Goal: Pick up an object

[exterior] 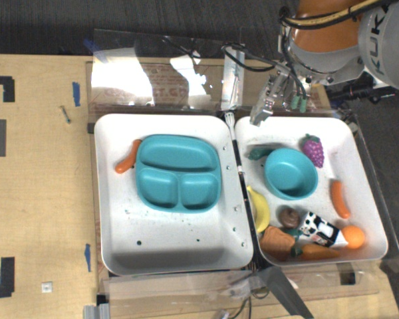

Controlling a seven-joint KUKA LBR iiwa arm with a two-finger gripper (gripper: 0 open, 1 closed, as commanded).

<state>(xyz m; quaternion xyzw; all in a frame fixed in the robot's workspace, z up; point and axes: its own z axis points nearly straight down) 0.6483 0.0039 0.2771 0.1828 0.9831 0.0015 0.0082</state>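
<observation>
On the left, a white bin (113,244) bears a teal three-part tray (178,171) with an orange sausage (127,157) at its left edge. Beside it, the right bin (366,171) holds a teal bowl (290,173), a banana (258,208), purple grapes (312,150), a second sausage (340,199), an orange ball (353,236) and a black-and-white cow toy (317,228). Above that bin's far rim hangs the gripper (274,106), its fingers slightly parted with nothing between them.

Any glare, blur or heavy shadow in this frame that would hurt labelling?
Camera view: strong glare on the clear sheet behind the left bin; the gripper looks slightly soft; the toys at the right bin's near edge sit crowded in mild shadow; the teal tray is evenly lit.
</observation>
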